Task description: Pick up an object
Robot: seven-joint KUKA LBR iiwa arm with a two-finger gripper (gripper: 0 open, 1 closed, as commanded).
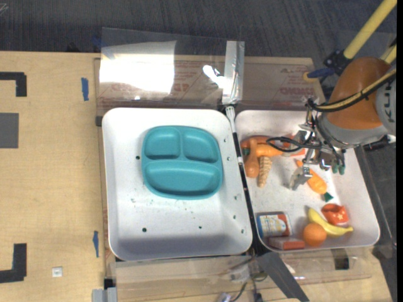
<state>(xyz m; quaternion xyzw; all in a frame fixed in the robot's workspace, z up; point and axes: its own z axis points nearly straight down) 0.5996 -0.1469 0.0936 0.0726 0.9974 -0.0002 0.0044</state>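
Note:
The right bin (pixel 362 187) holds several toy foods. An orange gourd-shaped piece (pixel 254 156) and a ridged tan piece (pixel 264 170) lie at its left. A small orange carrot-like piece (pixel 318 184) lies mid-bin, with a green bit (pixel 328 197) just below it. At the front are a labelled can (pixel 274 224), an orange ball (pixel 313 233), a yellow banana (pixel 329 224) and a red tomato-like piece (pixel 336 213). My gripper (pixel 310 173) hangs low over the middle of this bin, right beside the carrot-like piece. I see nothing clearly held.
The left bin (pixel 126 225) bears a teal divided plate (pixel 182 160). A clear plastic sheet (pixel 170 74) stands behind the bins. The arm's orange band (pixel 356 93) and cables hang over the right bin's far right corner. A flat red item (pixel 286 245) lies against the front wall.

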